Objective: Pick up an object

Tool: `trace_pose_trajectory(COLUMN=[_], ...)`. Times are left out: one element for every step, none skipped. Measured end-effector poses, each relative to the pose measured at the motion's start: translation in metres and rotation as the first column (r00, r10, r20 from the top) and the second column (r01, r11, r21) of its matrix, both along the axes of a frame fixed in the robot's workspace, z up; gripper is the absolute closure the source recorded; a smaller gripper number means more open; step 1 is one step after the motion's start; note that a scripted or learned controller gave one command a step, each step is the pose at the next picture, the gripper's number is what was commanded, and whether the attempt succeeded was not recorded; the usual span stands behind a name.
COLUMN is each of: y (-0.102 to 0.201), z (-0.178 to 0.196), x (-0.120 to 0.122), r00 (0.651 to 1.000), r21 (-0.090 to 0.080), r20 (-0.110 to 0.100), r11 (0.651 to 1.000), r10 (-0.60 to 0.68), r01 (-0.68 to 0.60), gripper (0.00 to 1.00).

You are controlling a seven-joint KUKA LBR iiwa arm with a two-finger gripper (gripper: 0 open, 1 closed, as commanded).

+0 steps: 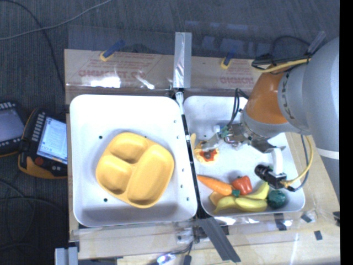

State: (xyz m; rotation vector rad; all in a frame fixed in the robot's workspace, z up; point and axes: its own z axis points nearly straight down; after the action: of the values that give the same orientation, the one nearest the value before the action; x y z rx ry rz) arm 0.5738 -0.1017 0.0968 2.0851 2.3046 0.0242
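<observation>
My gripper [214, 141] reaches into the right bin [212, 112] from the right, below the orange band [267, 101] of the arm. It sits low at the bin's left side, right at a small orange and yellow toy [206, 152]; whether it touches the toy is not clear. Along the near side of the same bin lie an orange carrot [214, 185], a red pepper [242, 185], a yellow banana [242, 203] and a dark green fruit [277, 199], packed close together.
The left bin [83, 120] holds a yellow divided plate [135, 169] in its middle. A ridge [187, 148] separates the two bins. A yellow cable [306, 164] loops from the arm over the right bin's right side. A handheld pendant [47, 142] lies left of the bench.
</observation>
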Motion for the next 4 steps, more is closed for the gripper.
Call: trace_pose_trajectory(y=[0.0, 0.02, 0.02, 0.02], z=[0.0, 0.083, 0.089, 0.089], x=[0.0, -0.021, -0.021, -0.021], r00=[1.0, 0.998, 0.998, 0.998], r21=[0.0, 0.009, 0.009, 0.009], r20=[-0.001, -0.041, -0.047, -0.047], r11=[1.0, 0.999, 0.999, 0.999], r10=[0.0, 0.039, 0.041, 0.041], r01=[0.0, -0.039, -0.04, -0.04], gripper=[0.0, 0.0, 1.0, 0.0])
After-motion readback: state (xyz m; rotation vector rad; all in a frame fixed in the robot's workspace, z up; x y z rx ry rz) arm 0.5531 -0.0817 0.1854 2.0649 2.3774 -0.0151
